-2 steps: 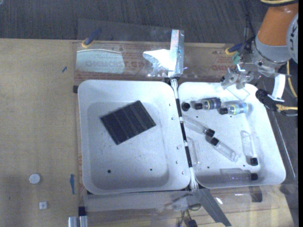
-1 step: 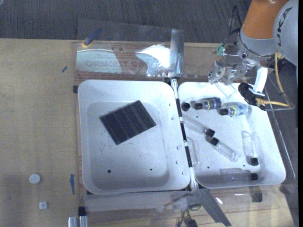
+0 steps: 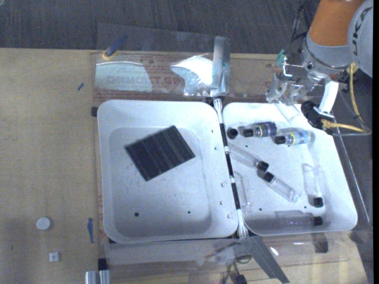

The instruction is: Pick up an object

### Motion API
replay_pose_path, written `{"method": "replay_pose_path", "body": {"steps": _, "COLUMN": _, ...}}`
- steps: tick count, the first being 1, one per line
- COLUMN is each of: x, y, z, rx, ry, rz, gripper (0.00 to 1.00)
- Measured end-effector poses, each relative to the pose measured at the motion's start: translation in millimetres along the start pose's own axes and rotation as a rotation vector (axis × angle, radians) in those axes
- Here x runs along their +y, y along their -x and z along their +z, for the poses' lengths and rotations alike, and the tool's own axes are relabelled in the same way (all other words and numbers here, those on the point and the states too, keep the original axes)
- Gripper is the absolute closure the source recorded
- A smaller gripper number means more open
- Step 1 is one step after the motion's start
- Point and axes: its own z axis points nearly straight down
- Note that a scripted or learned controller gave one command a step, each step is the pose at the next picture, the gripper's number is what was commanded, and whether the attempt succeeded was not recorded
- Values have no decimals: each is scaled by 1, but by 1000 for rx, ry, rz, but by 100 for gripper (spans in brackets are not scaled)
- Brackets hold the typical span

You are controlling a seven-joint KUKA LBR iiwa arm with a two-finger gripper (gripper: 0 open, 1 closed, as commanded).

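Note:
The right bin [image 3: 343,215] holds several small clear vials with black caps. Two blue-tinted vials [image 3: 262,129] [image 3: 294,138] lie near its far side, beside a loose black cap [image 3: 232,133]. Clear tubes lie across the middle [image 3: 249,159] [image 3: 279,185], at the right [image 3: 313,187] and along the near wall [image 3: 296,220]. A dark ribbed rectangular pad [image 3: 160,152] lies flat in the left bin [image 3: 112,218]. My gripper [image 3: 283,93] hangs over the far rim of the right bin, above and behind the vials, touching none of them. Nothing shows in its grasp.
Clear plastic sheeting and a crumpled wrapper [image 3: 195,73] lie behind the bins. A yellow cable [image 3: 343,126] and black connector hang off the wrist by the right bin's far right corner. A small white disc [image 3: 42,222] sits on the bench at left.

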Motion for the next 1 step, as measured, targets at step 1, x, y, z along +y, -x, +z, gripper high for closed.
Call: {"method": "replay_pose_path", "body": {"steps": 1, "x": 1, "y": -1, "z": -11, "rx": -2, "ry": 4, "rz": -2, "gripper": 100}}
